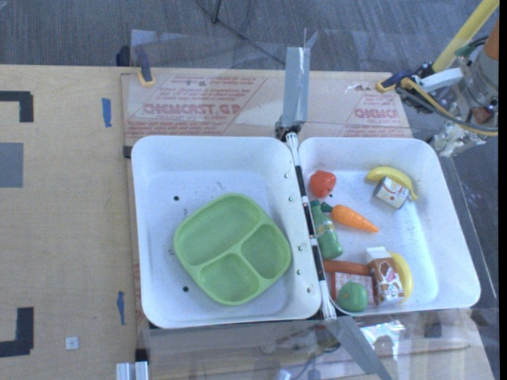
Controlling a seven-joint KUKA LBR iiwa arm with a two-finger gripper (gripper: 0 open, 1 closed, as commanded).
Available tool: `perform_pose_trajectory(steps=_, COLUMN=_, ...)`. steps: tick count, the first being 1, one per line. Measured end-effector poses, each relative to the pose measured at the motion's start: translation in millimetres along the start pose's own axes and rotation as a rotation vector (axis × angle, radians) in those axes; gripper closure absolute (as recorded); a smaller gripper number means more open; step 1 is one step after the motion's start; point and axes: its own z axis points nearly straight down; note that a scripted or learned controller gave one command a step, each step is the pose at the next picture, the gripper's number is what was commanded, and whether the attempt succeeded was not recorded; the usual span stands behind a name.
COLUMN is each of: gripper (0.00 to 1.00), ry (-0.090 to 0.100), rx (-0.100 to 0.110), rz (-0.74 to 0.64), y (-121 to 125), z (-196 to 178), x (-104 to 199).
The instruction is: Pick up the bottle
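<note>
The tool (475,121) sits up at the top right of the camera view, outside the right-hand white bin (451,212) and past its far corner, and whether it is apart or together I cannot tell (cables and fittings crowd that corner). Nothing is held there that I can make out.

The small green plastic bottle (325,232) lies on its side in the right bin, pressed up against the dividing wall (305,228) between the two bins, well apart from the tool.

Here's where it could go sour. That bottle hugs the wall, so one side of the tool may land on the rim instead of beside the bottle, and the grab closes on air. The orange toy carrot (353,218) lies just beside it on the open side, the red-orange toy tomato (322,183) just above its neck, and a flat red packet (346,267) just below; a descent slightly off line could nudge or snatch any of them instead. A rounded bottle lying flat may also roll or squirt out under a squeeze.

The grey arm (483,70) reaches in from the right, its wrist end high over the table's far corner, with a yellow cable (463,30) slanting past. The light green divided plate (232,249) rests in the left-hand white bin (150,212), out of the action.
</note>
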Motion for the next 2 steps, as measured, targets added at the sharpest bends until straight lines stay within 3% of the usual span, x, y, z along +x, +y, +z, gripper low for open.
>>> perform_pose_trajectory(steps=1, gripper=1.00, ry=0.001, rx=-0.001, rz=-0.019, y=11, z=-159, x=-42)
perform_pose_trajectory(steps=2, gripper=1.00, ry=0.003, rx=-0.002, rz=0.000, y=-49, z=-186, x=14)
